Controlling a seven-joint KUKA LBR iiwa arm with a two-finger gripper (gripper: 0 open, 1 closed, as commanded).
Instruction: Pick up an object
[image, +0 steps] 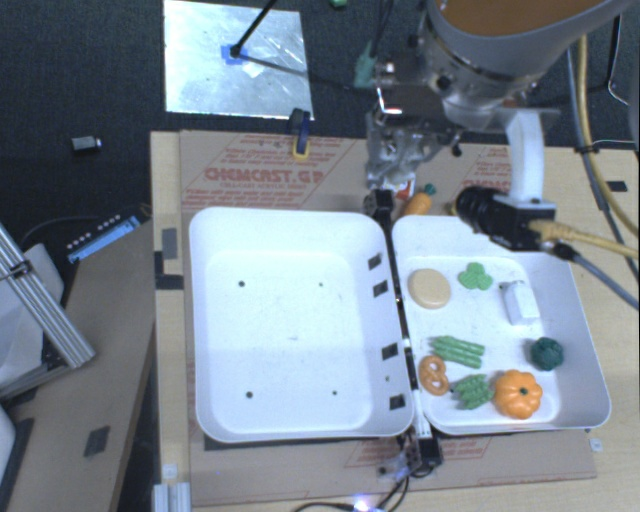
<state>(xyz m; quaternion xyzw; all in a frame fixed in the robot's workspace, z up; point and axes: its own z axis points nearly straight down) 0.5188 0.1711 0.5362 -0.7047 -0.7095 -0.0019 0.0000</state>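
My gripper (383, 198) hangs over the far rim where the two white bins meet, under the grey arm that reaches in from the top right. Just to its right, at the far edge of the right bin (590, 380), lies a small orange carrot-like piece (417, 204); I cannot tell whether it touches the gripper. In the right bin lie a tan round disc (431, 288), a green clover shape (476, 277), a white block (518, 302), a dark green ball (546, 352), an orange pumpkin (517, 393), green beans (458, 350), a pretzel (434, 374) and a green lump (471, 390).
The left bin (215, 250) sits beside the right one on a cardboard sheet. A black cylinder (495, 215) with a yellow cable juts over the right bin's far edge. A yellow clamp (300, 135) stands behind the left bin. A metal frame (40, 320) is at the left.
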